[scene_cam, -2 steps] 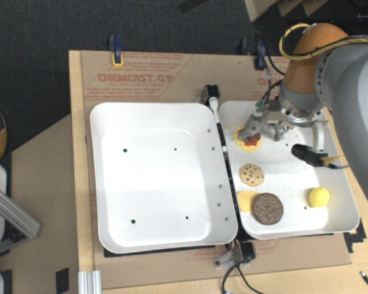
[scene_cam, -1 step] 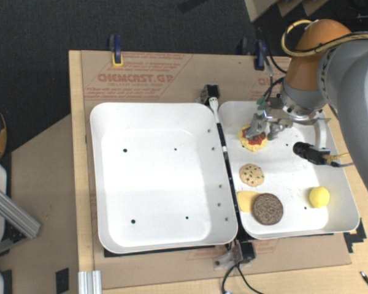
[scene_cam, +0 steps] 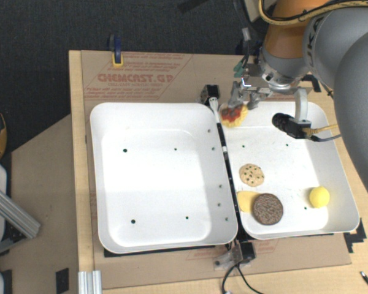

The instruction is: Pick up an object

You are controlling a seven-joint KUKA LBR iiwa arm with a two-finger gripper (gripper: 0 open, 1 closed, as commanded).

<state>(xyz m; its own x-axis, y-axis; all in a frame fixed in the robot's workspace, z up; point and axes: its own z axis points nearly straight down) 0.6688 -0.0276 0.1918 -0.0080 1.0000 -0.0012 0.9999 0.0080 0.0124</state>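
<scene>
My gripper [scene_cam: 238,110] hangs over the far left corner of the right bin [scene_cam: 294,158], close to the divider between the two bins. A small red and yellow object [scene_cam: 233,117] sits between its fingertips, and the fingers are shut on it. I cannot tell whether the object's underside still touches the bin floor. The grey arm with its orange band comes in from the upper right.
In the right bin lie a chocolate-chip cookie [scene_cam: 252,174], a dark brown round cookie [scene_cam: 268,208], a pale yellow piece [scene_cam: 246,199] tucked beside it and a yellow ball [scene_cam: 319,196]. The left bin [scene_cam: 110,164] is to the left. A black cable fitting [scene_cam: 290,124] hangs beside the gripper.
</scene>
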